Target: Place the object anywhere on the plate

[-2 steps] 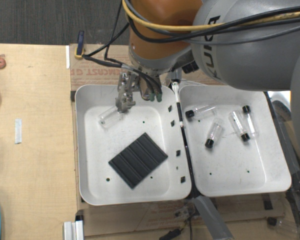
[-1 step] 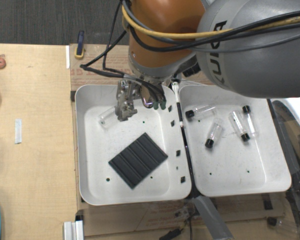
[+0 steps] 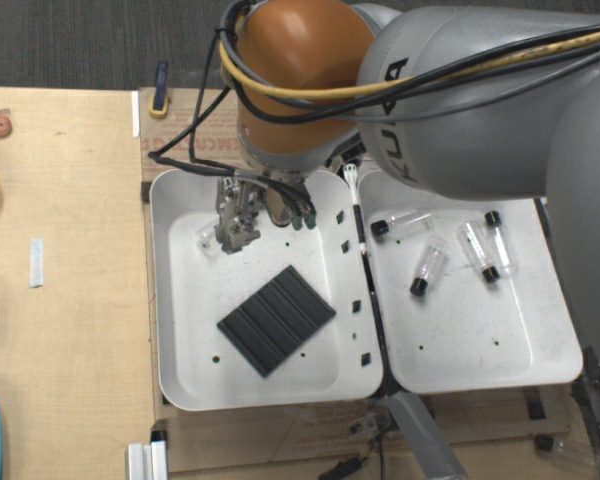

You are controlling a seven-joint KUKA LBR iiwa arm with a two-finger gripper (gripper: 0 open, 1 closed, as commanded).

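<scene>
So the pincer point(image 3: 237, 230) hangs over the upper left part of the left bin point(image 3: 175, 368), low near the bin floor. Can't tell from this angle how it's set. There's a clear vial point(image 3: 212, 236) just beside it, touching or nearly so. The dark ribbed plate point(image 3: 277, 319) sits tilted in the middle of that bin. Over in the right bin point(image 3: 540, 358) four more clear vials with black caps point(image 3: 450, 243) lie scattered in the upper half.
</scene>
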